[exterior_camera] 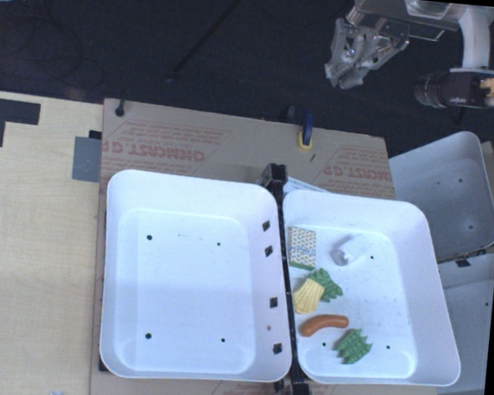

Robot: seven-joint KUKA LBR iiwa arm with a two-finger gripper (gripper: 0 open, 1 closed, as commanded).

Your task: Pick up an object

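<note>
The right bin (431, 282) holds several small items: a patterned yellow-and-blue packet (301, 246) by the divider, a white-grey lump (347, 249), a yellow corn-like piece with green leaves (314, 291), an orange sausage (324, 324) and a green leafy piece (352, 345). My gripper (346, 71) hangs high at the top of the view, well above and behind the bins, over the dark background. Nothing shows between its fingers.
The left bin (126, 223) sits beside the right one, joined by a black clip strip (276, 274). Both rest on a brown cardboard sheet (200, 143). A grey metal plate (445, 187) lies to the right. A yellow-blue clamp (305, 133) stands at the cardboard's back edge.
</note>
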